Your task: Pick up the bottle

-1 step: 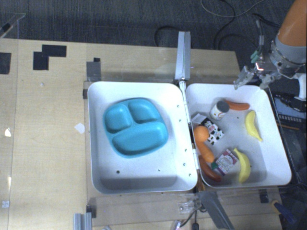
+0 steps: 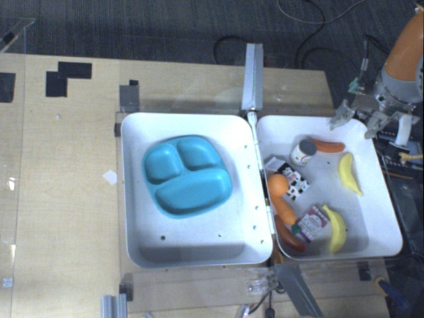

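Clutter crowds the right bin [image 2: 391, 234], and the bottle has to be picked out of it. What I take for the bottle [image 2: 303, 151] is a small pale container with a dark end turned up toward the camera. It sits in the far part of that bin, just beside a carrot [image 2: 329, 146] that lies along its right side and seems to touch it. Nearer the front are 2 bananas, one [image 2: 350, 174] alone toward the right wall and the other [image 2: 336, 229] against a small printed carton [image 2: 311, 222]. An orange [image 2: 277, 186] and a black-and-white block [image 2: 296, 184] press along the divider. The things look dropped in loosely, which would explain why they lean and overlap instead of standing neatly. The left bin [image 2: 132, 177] holds just a blue divided plate [image 2: 189, 175].

The gripper [image 2: 356, 121] hangs over the far right corner of the right bin, above the rim, with its 2 fingers [image 2: 340, 116] spread apart and nothing between them. That looks like a ready pose before a descent. The bottle lies to the gripper's left and a little toward the front, near but clearly apart from it, with the carrot between the 2. Judging from this, the grasp is not yet begun, and the carrot may get in the way.
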